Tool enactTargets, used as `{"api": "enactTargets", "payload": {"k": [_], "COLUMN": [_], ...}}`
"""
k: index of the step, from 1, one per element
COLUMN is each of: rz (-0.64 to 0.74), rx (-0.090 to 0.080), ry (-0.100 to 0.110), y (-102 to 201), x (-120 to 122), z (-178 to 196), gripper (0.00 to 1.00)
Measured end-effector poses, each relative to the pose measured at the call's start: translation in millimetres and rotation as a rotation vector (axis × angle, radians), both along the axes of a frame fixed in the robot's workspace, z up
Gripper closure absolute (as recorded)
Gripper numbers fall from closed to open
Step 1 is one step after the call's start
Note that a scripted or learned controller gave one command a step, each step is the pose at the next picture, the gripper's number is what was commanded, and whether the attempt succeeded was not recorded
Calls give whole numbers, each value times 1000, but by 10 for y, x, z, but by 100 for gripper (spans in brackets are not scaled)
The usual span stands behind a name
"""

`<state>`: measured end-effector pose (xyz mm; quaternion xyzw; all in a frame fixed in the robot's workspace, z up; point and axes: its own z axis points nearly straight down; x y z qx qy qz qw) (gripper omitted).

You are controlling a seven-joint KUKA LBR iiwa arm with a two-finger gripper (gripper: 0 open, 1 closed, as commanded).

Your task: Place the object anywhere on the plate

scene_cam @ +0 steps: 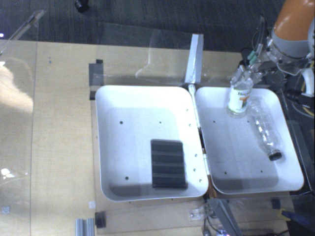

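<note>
1. Jaws first: we honestly can't tell how they stand. The gripper (244,74) sits right over the small bottle (239,96), which is upright at the right bin's (290,176) back edge.
2. In the left bin (113,186), the black ridged plate (168,164) lies flat near the front, long axis front to back.
3. A clear plastic bottle (262,128) lies beside the upright one, dark cap toward the front.
4. The bottle's label is too blurry for us to read.

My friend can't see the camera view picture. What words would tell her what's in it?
A robot arm's gripper sits at the top of a small labelled bottle standing in the right white bin, beside a clear plastic bottle lying down. The left white bin holds a black ridged block.
</note>
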<state>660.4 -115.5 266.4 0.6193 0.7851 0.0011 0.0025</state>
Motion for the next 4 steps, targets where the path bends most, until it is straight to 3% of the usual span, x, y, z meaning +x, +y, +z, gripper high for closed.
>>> {"api": "enactTargets", "payload": {"k": [1,2,3,4], "rz": [16,38,20,42], "rx": [2,2,3,3], "ry": [-1,1,2,1], "y": [611,1510,2213,2861], "x": [-452,-98,84,-67], "z": [485,281,-21,36], "gripper": [100,100,100,100]}}
